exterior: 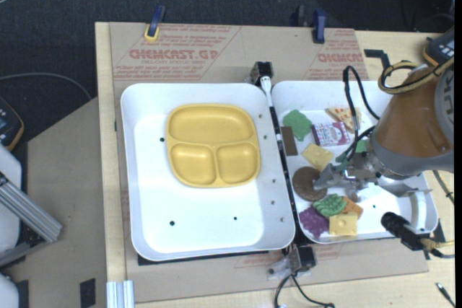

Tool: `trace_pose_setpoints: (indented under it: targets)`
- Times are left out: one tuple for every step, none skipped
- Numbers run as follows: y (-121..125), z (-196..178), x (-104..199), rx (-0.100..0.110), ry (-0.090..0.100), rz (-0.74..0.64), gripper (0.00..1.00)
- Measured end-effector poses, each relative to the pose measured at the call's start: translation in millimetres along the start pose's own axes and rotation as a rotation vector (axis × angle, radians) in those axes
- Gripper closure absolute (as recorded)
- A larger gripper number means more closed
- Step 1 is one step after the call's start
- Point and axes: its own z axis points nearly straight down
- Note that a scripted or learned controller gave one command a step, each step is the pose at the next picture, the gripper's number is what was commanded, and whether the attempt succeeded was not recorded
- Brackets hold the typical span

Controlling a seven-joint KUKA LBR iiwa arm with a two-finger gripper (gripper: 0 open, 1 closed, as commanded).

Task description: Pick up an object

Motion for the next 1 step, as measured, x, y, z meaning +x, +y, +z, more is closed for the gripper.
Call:
trace_pose_setpoints:
  targets:
    - [5.3, 22.9, 1.2, -0.019, -0.001, -0.003, 0.0]
